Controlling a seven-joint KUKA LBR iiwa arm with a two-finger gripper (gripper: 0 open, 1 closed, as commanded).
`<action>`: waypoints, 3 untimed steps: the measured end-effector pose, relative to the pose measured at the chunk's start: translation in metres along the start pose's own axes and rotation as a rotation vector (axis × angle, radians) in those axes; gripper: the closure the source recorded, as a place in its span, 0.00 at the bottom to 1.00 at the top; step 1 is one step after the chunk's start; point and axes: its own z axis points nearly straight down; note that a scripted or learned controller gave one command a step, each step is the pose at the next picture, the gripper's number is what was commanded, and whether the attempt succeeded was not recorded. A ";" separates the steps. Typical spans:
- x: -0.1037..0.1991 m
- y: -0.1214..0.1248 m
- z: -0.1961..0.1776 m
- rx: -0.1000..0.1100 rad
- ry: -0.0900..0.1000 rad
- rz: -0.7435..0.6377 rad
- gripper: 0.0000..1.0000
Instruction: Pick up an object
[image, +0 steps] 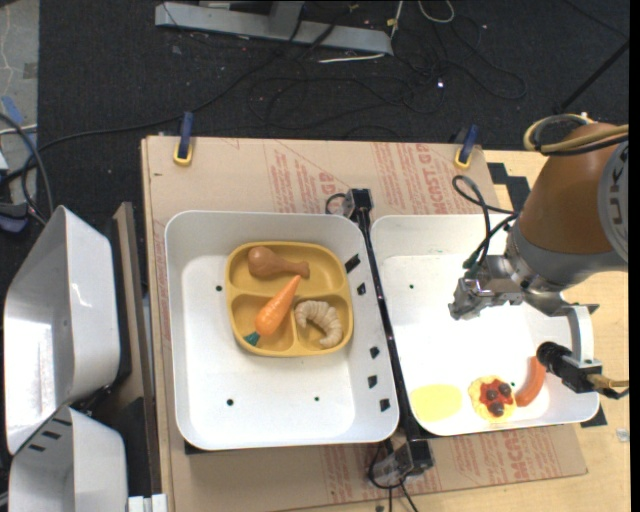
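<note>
Arm (575, 215) enters from the right of the frame, gripper (470, 298) hanging over the right bin (420, 250) near its centre, nothing visibly held. Can't tell gripper state from this angle. Objects in the right bin sit along its lower edge: yellow disc (436, 402), small pizza piece (492, 394), orange sausage (531, 381) at lower right. Left bin (200, 380) holds a yellow divided plate (240, 270) with a drumstick (277, 263), carrot (278, 306) and shrimp (322, 320), each in its own compartment. Both bins rest on the desk (260, 160).
</note>
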 end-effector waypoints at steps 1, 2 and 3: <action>0.000 0.001 -0.016 0.002 0.000 0.000 1.00; 0.051 0.022 -0.007 0.004 0.001 -0.004 1.00; 0.101 0.036 -0.021 0.002 0.003 -0.005 1.00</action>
